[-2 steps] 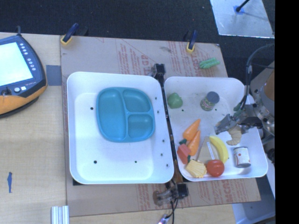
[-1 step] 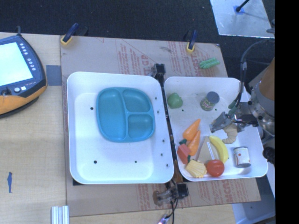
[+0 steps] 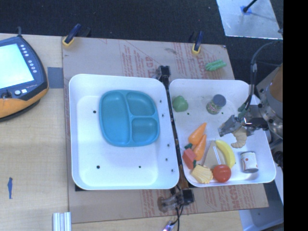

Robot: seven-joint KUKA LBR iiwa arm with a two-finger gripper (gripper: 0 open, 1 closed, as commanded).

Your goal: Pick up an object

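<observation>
Two white bins (image 3: 77,129) are seen on the counter. The jaws (image 3: 230,127) are poised above the banana (image 3: 225,153). Their opening cannot be told.

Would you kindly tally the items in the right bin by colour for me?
Orange: 2, two carrots
Red: 2, tomato, red piece
Yellow: 2, banana, corn
Green: 1, green ball
Silver or grey: 2, tin can, small can
Beige: 1, beige piece
Total: 10

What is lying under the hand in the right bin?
Under the hand, a pale tan item pokes out beside the banana; its upper part is covered, so I cannot identify it.
</observation>
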